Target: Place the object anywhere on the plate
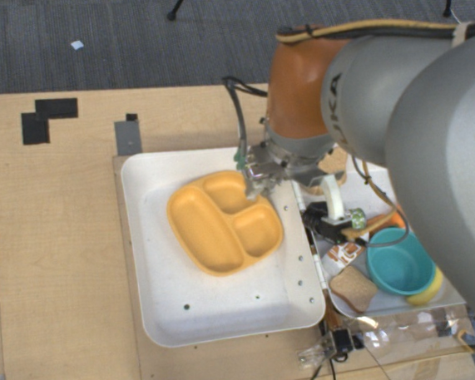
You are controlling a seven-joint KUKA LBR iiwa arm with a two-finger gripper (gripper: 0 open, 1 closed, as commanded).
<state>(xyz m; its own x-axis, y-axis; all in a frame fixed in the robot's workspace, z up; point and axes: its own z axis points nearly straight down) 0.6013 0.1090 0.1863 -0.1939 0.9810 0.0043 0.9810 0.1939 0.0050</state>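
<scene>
We see the yellow divided plate (222,224) in the left bin (162,317); the arm (361,81) hides most of the tool (257,175) at the plate's upper right rim. Tool state: cannot tell. Right bin (400,315) half covered, showing a teal bowl (399,265) and bread slice (356,289); which is the object, we can't say.

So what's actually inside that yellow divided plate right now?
The yellow plate lies in the left bin, and its visible compartments look bare. The arm hangs over its upper right corner and covers that bit, so anything there can't be seen.
</scene>
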